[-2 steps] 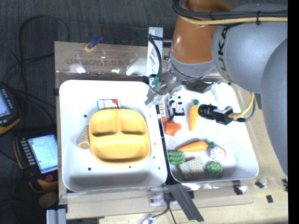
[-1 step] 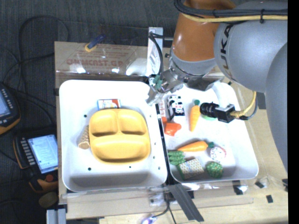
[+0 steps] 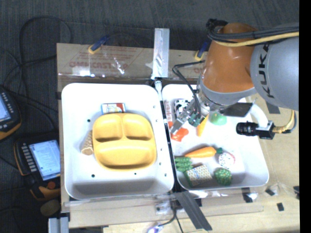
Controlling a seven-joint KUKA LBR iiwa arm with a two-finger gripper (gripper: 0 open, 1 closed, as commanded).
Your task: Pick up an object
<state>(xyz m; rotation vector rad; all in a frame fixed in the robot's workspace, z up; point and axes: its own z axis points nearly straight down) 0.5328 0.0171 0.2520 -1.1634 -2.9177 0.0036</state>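
Observation:
My gripper (image 3: 186, 114) hangs low over the upper left part of the right bin (image 3: 260, 171), under the arm's orange band. Just below it lies a small red-orange piece (image 3: 178, 134), and a short orange piece (image 3: 201, 125) sits at its right side. A pale green object (image 3: 218, 119) is partly hidden behind the wrist. Along the bin's front lie a carrot (image 3: 202, 153), a leafy green piece (image 3: 183, 164), a patterned box (image 3: 198, 174), a round green fruit (image 3: 223, 175) and a white and pink piece (image 3: 226, 158). I see nothing held by the gripper.
The left bin (image 3: 73, 178) holds a yellow divided tray (image 3: 124, 140), a small box (image 3: 113, 108) behind it and a waffle cone (image 3: 87, 143) at its left. The ridge between the two bins (image 3: 165, 144) runs close to the gripper's left. A black fitting (image 3: 249, 128) juts from the arm.

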